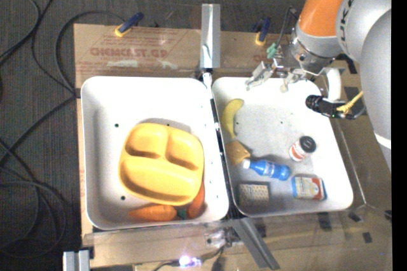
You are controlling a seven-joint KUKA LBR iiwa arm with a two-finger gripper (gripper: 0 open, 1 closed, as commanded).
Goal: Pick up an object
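Tray (164, 163) and carrot (152, 213) fill left bin (95, 136); gripper (272, 74) released above right bin (280, 117)

Cardboard-topped bench (127, 50) bears two bins (102, 104).

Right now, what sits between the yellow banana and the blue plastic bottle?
In the camera view, a small tan wedge-shaped thing lies between the yellow banana and blue plastic bottle.

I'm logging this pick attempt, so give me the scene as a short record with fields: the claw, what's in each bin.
claw: over the right bin's far edge, nothing between its fingers
left bin: yellow divided tray, carrot at the near wall
right bin: banana, blue bottle, small dark-capped jar, carton, grey sponge
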